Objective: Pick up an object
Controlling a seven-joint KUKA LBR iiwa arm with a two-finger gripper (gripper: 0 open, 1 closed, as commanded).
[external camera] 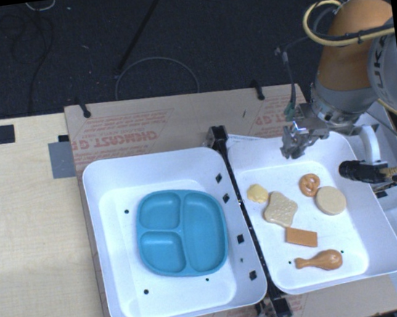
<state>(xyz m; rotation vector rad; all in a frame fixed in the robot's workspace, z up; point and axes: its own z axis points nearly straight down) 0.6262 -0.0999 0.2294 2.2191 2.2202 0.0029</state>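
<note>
Nearest the lens, low in the frame: the front rim of the left bin [169, 316]. Inside it, left of centre, a blue divided plate [180, 231]. Further right, in the right bin [388, 255]: a yellow piece [257, 194], a bread slice [280, 210], an orange block [301, 236], a drumstick [320, 261], a pretzel [309, 185], a round cracker [330, 200]. Upper right, above the bin's back edge, the gripper [295, 144], nothing visible in its grasp; spread of its tips impossible to tell.

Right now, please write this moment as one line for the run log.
gripper: over right bin far edge, holding nothing | food items: untouched | blue plate: in left bin
</note>
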